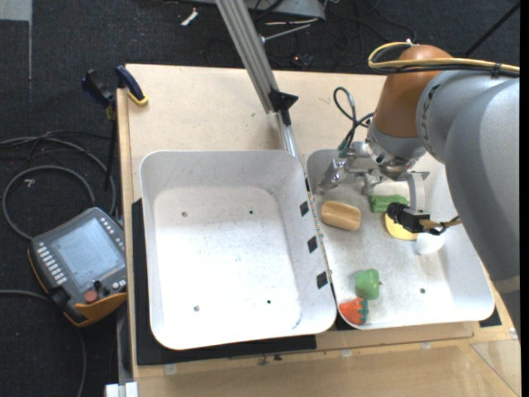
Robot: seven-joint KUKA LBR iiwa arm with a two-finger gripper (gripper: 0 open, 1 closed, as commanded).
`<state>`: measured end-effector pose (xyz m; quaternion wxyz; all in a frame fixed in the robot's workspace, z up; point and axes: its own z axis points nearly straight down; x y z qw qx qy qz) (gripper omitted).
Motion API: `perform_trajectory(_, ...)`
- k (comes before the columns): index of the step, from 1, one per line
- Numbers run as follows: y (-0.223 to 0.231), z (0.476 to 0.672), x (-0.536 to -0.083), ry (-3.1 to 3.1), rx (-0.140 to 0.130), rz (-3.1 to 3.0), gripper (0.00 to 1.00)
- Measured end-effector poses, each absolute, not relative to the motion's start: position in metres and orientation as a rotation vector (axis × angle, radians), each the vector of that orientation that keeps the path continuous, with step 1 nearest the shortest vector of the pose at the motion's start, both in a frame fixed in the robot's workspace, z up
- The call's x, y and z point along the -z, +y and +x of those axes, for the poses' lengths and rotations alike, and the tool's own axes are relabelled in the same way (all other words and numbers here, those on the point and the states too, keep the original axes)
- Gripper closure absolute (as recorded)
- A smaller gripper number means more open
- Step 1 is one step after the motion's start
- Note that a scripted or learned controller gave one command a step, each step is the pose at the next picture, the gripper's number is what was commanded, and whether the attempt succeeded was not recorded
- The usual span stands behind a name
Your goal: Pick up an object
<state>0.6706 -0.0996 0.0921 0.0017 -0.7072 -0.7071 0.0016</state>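
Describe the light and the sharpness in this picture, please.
Camera view: even, soft light; the left bin is bright white without harsh glare; the tan block and green toy throw only faint shadows; the claw area looks cluttered and slightly soft.

— What does the arm (475, 131) look like?

— Thick and rounded, with a smooth light grey shell. Above the wrist sits a glossy orange band (411, 93), domed like a ball.

— Any cables?

— A yellow cable (430, 52) loops over the top of the orange part and runs along the grey shell. A thin dark wire (347, 110) curls in a loop beside the wrist.

— And the end of it?

— Below the band there is a silvery metal block with brackets and small fittings, then the pincer (388, 184), made of pale metal parts. Its finer details are too small to tell.
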Motion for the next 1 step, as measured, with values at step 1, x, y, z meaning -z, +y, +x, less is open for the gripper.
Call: perform_trajectory(1,-0.0996,0.6728,-0.1063,-2.223,0.002,-2.224,1.00)
